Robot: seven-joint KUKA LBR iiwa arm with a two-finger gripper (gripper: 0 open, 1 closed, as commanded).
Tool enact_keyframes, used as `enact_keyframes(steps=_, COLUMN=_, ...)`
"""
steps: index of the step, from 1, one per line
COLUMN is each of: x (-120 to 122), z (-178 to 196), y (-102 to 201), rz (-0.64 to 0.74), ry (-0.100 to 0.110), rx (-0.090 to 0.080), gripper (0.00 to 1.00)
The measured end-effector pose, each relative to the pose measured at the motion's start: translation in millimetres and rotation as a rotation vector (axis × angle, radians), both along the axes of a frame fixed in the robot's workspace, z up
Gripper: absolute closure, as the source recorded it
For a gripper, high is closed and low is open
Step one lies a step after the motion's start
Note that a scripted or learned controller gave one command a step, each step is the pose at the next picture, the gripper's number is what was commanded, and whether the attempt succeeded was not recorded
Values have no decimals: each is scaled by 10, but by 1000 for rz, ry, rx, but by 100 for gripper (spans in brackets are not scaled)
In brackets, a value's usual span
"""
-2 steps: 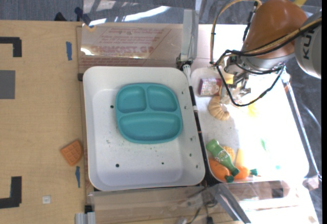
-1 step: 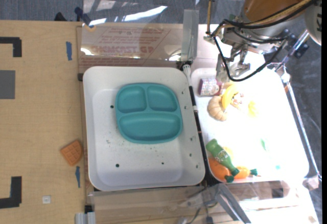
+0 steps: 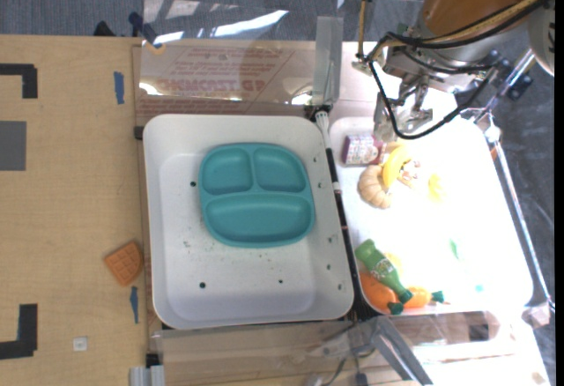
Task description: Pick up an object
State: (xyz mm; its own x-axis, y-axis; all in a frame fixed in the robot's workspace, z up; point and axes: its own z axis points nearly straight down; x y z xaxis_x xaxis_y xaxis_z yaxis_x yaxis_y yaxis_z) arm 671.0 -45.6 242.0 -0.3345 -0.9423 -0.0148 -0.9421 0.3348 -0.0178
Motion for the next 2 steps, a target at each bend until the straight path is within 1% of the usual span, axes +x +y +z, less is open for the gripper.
enact_keyframes(steps=2, x=40, z=259, y=21, rz=-7, ry=-21, rx=9, gripper=100)
